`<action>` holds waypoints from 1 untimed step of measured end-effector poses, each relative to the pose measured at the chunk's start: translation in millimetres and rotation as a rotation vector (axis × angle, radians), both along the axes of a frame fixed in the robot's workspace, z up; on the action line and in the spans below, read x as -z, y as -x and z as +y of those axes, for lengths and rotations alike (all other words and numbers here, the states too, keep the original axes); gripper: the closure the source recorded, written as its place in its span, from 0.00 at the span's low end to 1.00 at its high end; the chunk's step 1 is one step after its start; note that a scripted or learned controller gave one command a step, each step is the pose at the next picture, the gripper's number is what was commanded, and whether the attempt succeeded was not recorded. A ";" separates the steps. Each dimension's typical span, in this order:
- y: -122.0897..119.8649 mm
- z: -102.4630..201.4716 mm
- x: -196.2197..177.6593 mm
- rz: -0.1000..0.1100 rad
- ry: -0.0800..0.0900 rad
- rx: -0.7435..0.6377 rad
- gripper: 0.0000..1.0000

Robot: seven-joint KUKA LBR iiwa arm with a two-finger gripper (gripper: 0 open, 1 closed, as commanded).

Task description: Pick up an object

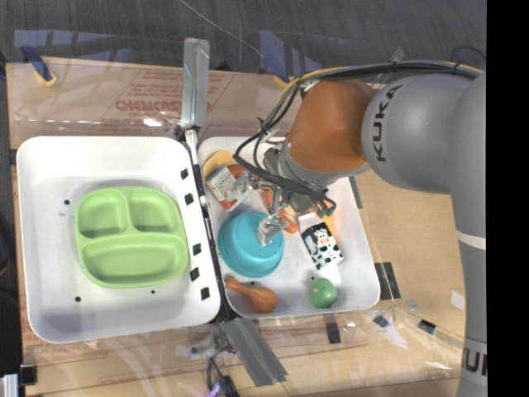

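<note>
two small things lie nearest the camera, below the claw (271, 228): a brown drumstick toy (252, 294) and a green apple (323, 292). the claw hangs over the blue bowl (250, 246), its grip impossible to tell, a cow-patterned block (321, 246) just right. beyond it, a snack packet (223, 185).

The big grey jointed arm (430, 131) sweeps in from the right, its orange band (326, 126) bending down over the bench, black cables looped alongside, and the silvery two-finger gripper (270, 228) points straight down, low.
</note>
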State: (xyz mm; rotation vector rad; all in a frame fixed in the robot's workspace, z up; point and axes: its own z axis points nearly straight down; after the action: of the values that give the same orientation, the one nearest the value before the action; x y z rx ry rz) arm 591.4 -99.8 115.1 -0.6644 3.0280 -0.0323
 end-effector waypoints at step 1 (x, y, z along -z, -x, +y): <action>-32.6 -9.0 -7.7 0.030 -0.016 0.217 0.00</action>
State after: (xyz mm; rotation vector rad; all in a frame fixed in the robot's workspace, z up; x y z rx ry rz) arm 624.1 -108.8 122.9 -0.3356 3.1106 -0.0056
